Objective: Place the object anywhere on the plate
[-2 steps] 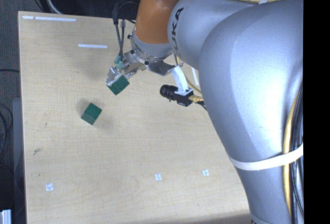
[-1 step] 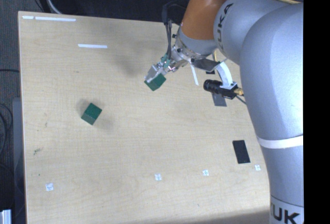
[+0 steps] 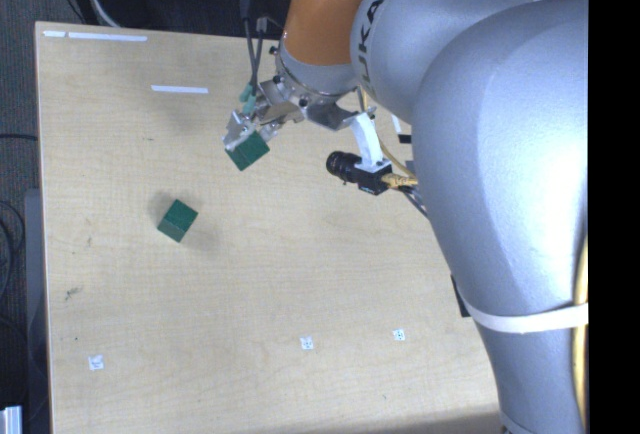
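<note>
Where fingers (image 3: 243, 127) pinch: matte green cube (image 3: 249, 152).

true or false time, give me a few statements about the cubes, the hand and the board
1. Two green cubes are in view. True: one lies on the wooden board, another is at the hand.
2. The cube at the hand sits between its fingers, tilted. True.
3. The loose cube touches the hand. False: it lies apart, to the lower left of the hand in the image.
4. The cubes are red. False: both are green.
5. A plate sits under the held cube. False: bare wooden board is beneath it.
6. The arm has an orange band above the wrist. True.
</note>
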Tool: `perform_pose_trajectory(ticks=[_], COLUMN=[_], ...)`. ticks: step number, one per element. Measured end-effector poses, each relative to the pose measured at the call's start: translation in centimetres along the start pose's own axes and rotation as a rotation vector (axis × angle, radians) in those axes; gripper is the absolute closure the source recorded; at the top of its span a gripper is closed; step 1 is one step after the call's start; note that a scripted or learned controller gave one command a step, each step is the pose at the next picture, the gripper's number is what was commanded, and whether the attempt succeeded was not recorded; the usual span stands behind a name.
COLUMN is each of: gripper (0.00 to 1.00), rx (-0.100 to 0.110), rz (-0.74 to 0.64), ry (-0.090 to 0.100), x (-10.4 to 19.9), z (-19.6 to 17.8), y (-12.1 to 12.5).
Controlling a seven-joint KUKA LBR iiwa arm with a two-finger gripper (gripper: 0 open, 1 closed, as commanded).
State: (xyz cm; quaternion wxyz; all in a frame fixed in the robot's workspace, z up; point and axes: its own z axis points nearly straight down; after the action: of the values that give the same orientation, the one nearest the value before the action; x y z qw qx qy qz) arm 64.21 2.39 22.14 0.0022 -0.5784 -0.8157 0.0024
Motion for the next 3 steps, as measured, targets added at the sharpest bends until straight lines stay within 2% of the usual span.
perform_pose_trajectory(ticks=[1, 2, 3], gripper=[1.0, 1.0, 1.0], rx=[-0.001, 0.001, 0.001], rz=[0.008, -0.04, -0.043], ry=[0.001, 0.002, 0.001], x=[-13.1, -3.7, 9.2], z=[0.6, 0.1, -2.2], y=[-3.5, 0.2, 4.7])
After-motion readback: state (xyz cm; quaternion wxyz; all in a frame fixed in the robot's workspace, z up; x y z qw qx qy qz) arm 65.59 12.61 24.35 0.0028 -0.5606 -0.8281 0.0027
